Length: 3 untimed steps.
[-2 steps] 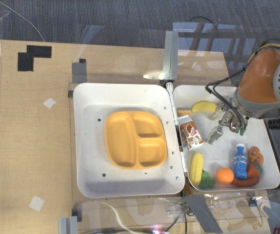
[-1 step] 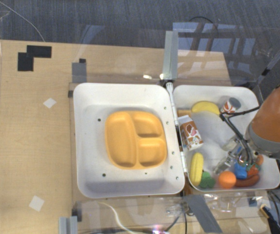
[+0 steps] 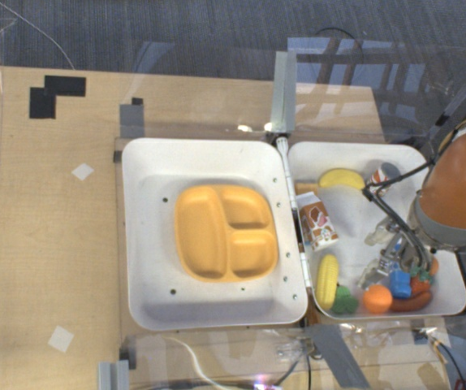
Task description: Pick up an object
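Metal claw point(image 3: 383, 268) lowered into the right bin's point(image 3: 355, 218) near right corner, finger state not discernible, blue block point(image 3: 400, 283), orange ball point(image 3: 377, 299) and red piece point(image 3: 418, 299) clustered just beside it, yellow tray point(image 3: 225, 231) seen in the left bin point(image 3: 148, 242).

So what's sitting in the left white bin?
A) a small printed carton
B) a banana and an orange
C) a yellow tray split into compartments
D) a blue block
C: the yellow divided tray lies in the middle of the left bin, while the banana, the carton, the orange and the blue block all lie in the right bin.
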Tool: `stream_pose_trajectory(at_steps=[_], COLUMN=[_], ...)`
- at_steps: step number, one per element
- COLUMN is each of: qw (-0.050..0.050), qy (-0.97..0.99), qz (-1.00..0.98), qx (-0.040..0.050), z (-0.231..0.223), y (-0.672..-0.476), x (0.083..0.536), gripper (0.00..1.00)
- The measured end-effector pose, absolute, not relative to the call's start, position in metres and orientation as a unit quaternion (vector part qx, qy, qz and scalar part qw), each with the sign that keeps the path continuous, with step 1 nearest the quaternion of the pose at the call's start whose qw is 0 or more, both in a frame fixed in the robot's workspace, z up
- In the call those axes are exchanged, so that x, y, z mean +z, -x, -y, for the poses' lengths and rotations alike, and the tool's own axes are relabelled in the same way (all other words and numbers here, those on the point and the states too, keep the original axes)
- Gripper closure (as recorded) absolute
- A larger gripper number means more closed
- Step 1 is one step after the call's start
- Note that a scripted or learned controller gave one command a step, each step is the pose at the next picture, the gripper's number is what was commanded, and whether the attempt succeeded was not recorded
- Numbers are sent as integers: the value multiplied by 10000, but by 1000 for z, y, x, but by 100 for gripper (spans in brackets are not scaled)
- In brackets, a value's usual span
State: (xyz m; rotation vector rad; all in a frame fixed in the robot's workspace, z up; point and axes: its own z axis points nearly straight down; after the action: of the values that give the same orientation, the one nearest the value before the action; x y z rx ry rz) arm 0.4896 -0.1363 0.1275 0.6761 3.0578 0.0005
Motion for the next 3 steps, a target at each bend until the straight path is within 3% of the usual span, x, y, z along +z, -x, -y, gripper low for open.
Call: stream_pose_trajectory(at_steps=[1, 2, 3], qw=[61, 154, 147], qy=[-4078, -4048, -4046], qz=[-9130, -9143, -9144], qx=[23, 21, 20], z=[173, 174, 174], y=[-491, -496, -496], x=[90, 104, 103], gripper=[0, 100, 0])
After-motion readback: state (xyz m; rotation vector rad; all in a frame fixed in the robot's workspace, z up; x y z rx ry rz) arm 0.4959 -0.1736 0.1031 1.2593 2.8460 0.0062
